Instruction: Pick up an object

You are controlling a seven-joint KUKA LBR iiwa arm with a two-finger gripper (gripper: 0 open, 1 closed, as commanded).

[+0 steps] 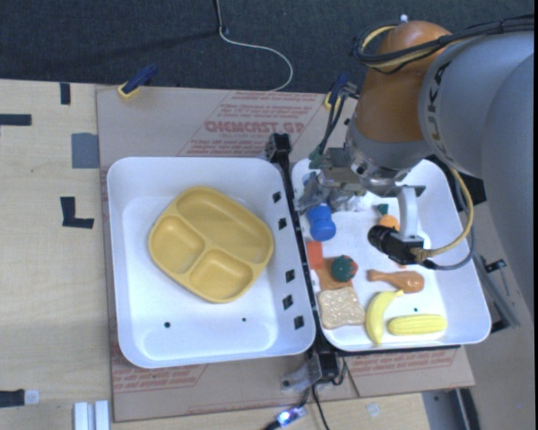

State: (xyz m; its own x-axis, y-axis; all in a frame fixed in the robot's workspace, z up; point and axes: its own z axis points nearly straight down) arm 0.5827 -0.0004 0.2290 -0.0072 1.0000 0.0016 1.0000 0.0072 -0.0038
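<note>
Camera view: two white bins sit side by side on a sheet of cardboard point(242, 119) laid over the desk point(36, 240). The left bin point(130, 330) carries a yellow divided plate point(211, 243), tilted a little and lying near the bin's middle. The right bin point(462, 321) holds toy food. A blue cup point(320, 222) lies close to the divider between the bins, with an orange-red block point(315, 254) just below it. Next come a strawberry point(342, 269) with a green top, a slice of bread point(341, 307), a banana point(377, 314), a corn cob point(417, 325) and a drumstick point(397, 279), all in the near half of that bin. The arm point(403, 79) reaches in from the right and hangs over the bin's far end. Its gripper point(327, 186) is just above the blue cup; I cannot tell how it is set, nor whether it touches the cup.
</note>
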